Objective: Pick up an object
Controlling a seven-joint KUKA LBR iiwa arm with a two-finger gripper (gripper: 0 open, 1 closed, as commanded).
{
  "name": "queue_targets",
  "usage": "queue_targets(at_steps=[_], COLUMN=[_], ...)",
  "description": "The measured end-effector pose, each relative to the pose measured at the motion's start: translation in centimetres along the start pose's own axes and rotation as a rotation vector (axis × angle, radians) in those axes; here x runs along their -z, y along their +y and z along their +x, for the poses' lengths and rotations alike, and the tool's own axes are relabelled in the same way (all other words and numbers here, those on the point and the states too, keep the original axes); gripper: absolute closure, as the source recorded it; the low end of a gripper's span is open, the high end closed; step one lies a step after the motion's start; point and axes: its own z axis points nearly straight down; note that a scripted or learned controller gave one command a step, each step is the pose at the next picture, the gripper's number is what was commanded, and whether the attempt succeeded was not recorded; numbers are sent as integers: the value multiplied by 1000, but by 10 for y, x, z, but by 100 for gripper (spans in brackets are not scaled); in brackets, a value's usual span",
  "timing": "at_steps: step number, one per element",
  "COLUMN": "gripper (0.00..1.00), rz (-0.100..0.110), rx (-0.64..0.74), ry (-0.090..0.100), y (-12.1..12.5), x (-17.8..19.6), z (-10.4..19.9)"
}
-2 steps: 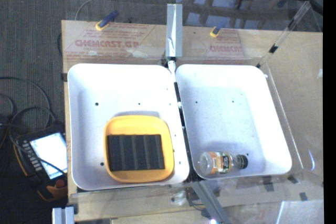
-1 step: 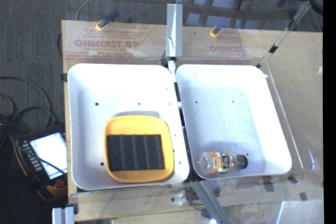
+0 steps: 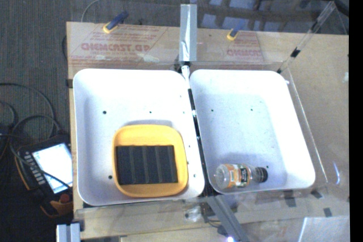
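Gripper state: cannot tell from this frame.

Left bin point(image 3: 91, 99), lower half: a yellow square tray point(image 3: 150, 136) with rounded corners and a dark ribbed panel point(image 3: 146, 164) set in its top. It lies flat, near the bin's bottom edge and close to the divider side.

Right bin point(image 3: 283, 122), lower left corner: a clear bottle point(image 3: 233, 175) on its side, dark cap point(image 3: 261, 174) pointing to frame right, body against the bin's near wall. It has an orange and dark label, with writing too small to read.

The bins touch along the centre line. A grey taped strip point(image 3: 188, 34) stands upright just above where they meet.

The brown board point(image 3: 142, 45) above the bins carries faded red print at upper left that looks like "CHEMCAST GP", seen flipped. A second red print at upper centre-right is not readable.

Two blue-and-yellow clamps sit on the board's top edge: one at upper left point(image 3: 115, 21), one at upper centre point(image 3: 232, 34).

Clear plastic sheet point(image 3: 306, 42) at upper right, with glare on it.

On the floor at lower left: a handheld unit point(image 3: 48, 164) with a lit screen, plus dark cables point(image 3: 22, 116).
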Motion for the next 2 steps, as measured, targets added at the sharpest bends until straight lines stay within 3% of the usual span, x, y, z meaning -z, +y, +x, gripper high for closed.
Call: queue_targets(at_steps=[1,2], gripper=[0,0], rz=[1,0], rx=[-1,25], ry=[-1,1], y=[0,-23], x=[0,0], z=[1,-2])
